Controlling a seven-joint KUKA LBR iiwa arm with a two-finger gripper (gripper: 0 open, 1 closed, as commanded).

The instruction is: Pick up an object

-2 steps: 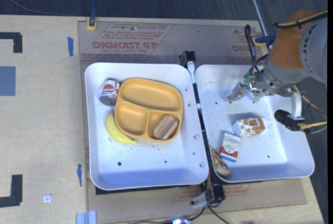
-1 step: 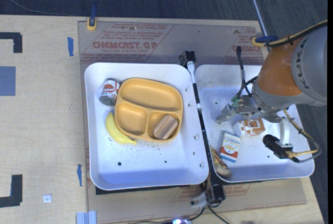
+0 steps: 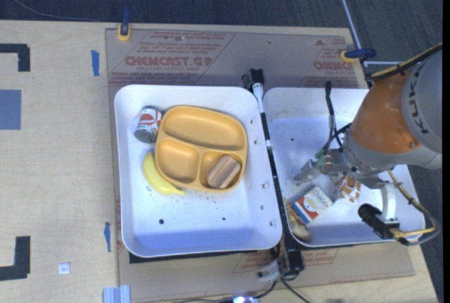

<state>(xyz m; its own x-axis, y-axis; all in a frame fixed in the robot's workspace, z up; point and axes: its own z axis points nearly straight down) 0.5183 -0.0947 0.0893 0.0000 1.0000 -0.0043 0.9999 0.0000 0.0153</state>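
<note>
You are looking down on a desk point(image 3: 56, 175) with two shallow white bins side by side. In the left bin point(image 3: 197, 224) lies a yellow divided tray point(image 3: 200, 145), tilted, with a tan bread-like piece point(image 3: 223, 171) in its lower right compartment. A banana point(image 3: 159, 178) pokes out from under the tray's lower left edge, and a small red and white can point(image 3: 147, 124) lies touching the tray's upper left corner. The arm point(image 3: 394, 119) reaches in from the right over the right bin point(image 3: 295, 119). Its pincer point(image 3: 325, 166) is low over the middle of that bin, but you cannot tell how far it is open or whether it holds anything. Just below it, near the bin's front left, lies a small white, red and blue packet point(image 3: 311, 204).
</note>
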